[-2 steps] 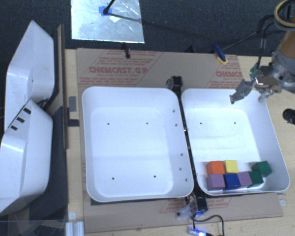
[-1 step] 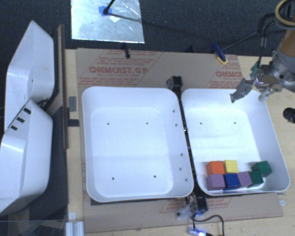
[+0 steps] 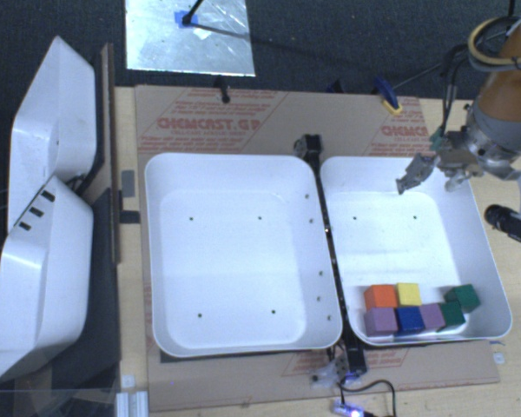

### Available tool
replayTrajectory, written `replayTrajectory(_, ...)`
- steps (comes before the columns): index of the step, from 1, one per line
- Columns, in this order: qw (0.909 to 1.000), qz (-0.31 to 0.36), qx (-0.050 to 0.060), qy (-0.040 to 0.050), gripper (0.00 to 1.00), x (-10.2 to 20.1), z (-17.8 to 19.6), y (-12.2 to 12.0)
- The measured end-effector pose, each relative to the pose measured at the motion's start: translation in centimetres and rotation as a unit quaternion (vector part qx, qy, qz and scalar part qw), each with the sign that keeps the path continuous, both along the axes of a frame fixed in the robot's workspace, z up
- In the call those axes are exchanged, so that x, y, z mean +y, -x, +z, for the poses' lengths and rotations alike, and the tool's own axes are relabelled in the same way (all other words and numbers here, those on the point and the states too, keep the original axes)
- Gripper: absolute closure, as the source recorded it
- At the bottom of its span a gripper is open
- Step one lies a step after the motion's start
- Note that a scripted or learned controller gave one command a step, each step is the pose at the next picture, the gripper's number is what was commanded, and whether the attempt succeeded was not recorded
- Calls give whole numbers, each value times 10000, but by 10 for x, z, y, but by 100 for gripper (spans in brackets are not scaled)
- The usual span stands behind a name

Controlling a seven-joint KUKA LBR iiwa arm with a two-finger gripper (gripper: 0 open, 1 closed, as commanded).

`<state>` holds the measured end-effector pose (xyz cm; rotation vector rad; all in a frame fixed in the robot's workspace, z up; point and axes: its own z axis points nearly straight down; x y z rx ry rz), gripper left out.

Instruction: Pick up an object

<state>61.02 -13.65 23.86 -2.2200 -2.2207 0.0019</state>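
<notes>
Several small blocks lie clustered at the near edge of the right bin [image 3: 469, 233]: an orange block [image 3: 381, 296], a yellow block [image 3: 408, 294], a purple block [image 3: 380, 321], a blue block [image 3: 409, 320], a mauve block [image 3: 431, 316] and two green blocks [image 3: 461, 298]. My gripper [image 3: 430, 174] hangs over the bin's far right corner, well away from the blocks. Its fingers [image 3: 412, 177] stand open with nothing between them.
The left bin [image 3: 234, 250] sits beside the right one, with a black divider clamp [image 3: 311, 146] between them. A shiny metal sheet [image 3: 189, 24] lies at the back. White housings [image 3: 43, 215] stand at the far left. A blue-yellow clamp [image 3: 387, 95] sits on the cardboard's far edge.
</notes>
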Motion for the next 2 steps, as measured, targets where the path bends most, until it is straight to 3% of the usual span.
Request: replayTrajectory(2,10000,3,8,-2,0,5,-116,-4)
